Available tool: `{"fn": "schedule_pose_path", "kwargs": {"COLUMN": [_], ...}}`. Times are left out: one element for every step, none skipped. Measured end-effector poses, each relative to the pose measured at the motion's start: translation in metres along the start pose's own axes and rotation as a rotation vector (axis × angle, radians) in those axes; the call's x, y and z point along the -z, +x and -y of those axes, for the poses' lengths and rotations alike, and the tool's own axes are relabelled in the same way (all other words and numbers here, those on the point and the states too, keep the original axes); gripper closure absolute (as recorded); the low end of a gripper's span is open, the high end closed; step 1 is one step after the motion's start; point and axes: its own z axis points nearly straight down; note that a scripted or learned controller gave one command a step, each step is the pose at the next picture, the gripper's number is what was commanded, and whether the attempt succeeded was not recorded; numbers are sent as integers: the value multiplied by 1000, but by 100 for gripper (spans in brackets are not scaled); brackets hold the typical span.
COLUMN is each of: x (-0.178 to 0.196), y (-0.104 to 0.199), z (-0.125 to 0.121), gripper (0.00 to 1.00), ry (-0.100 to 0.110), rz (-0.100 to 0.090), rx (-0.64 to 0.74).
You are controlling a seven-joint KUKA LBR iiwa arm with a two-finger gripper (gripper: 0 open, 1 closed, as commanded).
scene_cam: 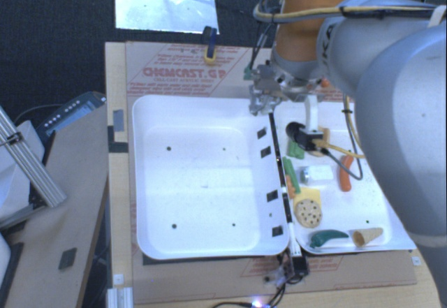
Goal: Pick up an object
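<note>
My gripper [261, 101] hangs over the far end of the divider between the two white bins, just above the back rim. Nothing shows between its tips. The right bin [380, 212] holds several small things: a green piece [294, 150], an orange carrot-like stick [344, 178], a white block [320, 174], a yellow wedge [309, 196] with a round speckled cookie [308, 212] on it, a teal curved piece [328, 237] and a tan cone [368, 235]. All of them lie nearer the camera than the gripper.
The left bin [195, 181] sits beside the right one, with black clips [272, 195] along the shared divider. A cardboard sheet [181, 70] lies under both bins. The bulky grey arm covers the right bin's far right side.
</note>
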Motion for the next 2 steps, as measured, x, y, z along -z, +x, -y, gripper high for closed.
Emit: {"fn": "schedule_pose_path", "kwargs": {"x": [250,100], "y": [5,12], "z": [-1,54], "gripper": [100,100], "ry": [-21,14], "rz": [-1,1], "rx": [0,-5]}}
